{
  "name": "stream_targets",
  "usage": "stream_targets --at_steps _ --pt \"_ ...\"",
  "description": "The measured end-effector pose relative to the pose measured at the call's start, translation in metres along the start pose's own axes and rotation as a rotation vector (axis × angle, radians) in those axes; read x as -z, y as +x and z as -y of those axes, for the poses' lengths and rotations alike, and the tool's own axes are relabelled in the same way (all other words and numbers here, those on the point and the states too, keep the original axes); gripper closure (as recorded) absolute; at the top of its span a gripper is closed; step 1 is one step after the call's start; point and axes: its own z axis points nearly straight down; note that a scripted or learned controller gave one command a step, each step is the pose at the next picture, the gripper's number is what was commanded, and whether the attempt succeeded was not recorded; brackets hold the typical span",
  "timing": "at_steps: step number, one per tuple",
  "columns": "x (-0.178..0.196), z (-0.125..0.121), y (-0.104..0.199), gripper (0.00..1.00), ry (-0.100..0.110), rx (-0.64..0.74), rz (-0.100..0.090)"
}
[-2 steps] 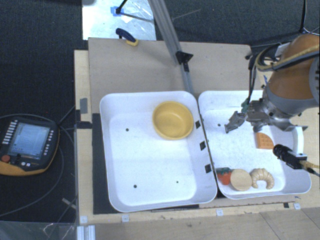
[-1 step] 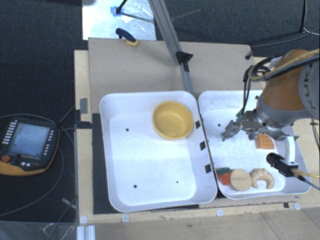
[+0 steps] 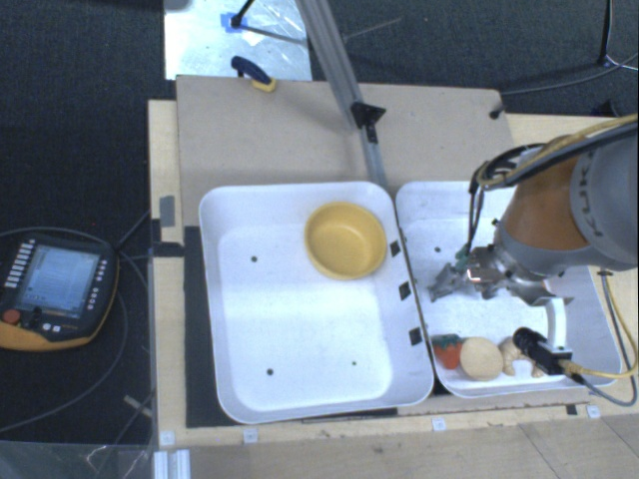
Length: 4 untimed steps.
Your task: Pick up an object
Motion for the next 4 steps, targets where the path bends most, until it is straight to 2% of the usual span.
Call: stream_targets --at_steps 1,2,4 --pt "-0.016 0.000 0.000 0.00 -0.003 0.001 0.000" --pt "-0.005 -0.001 0.000 1.00 -0.005 0.000 0.000" --pt "0.083 -0.010 0.002 1.00 -0.008 0.002 0.001"
